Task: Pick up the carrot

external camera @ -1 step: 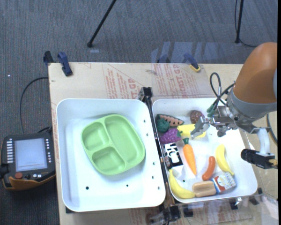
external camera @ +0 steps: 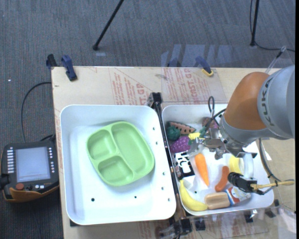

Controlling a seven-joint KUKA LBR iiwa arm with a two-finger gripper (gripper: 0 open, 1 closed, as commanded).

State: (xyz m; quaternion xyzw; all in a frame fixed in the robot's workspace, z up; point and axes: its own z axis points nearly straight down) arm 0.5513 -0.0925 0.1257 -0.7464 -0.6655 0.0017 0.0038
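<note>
One carrot (external camera: 202,169) lies mid-bin, banana (external camera: 188,197) hugging the bin's near rim.

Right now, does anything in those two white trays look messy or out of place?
Nothing looks spilled or broken. The right bin is simply crowded: the carrot, a banana and other toy foods lie jumbled together. The green plate sits slightly askew in the left bin.
</note>
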